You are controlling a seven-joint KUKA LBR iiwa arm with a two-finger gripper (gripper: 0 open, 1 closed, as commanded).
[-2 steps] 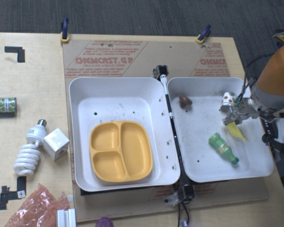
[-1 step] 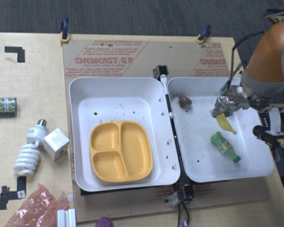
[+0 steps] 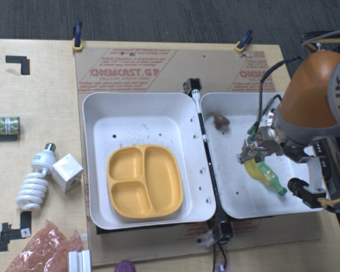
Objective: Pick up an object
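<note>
Camera view: gripper [image 3: 250, 153], finger state unclear, over yellow-green bottle [image 3: 266, 176] mid right bin [image 3: 232, 203], walls apart.

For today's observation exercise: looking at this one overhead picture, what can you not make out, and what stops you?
1. Whether the gripper grasps the yellow-green bottle: the wrist covers the contact.
2. What the small brown thing in the right bin is: too small.
3. The purple item and pink bag: cut off by the bottom edge.
4. The label on the small green can: too small.
</note>
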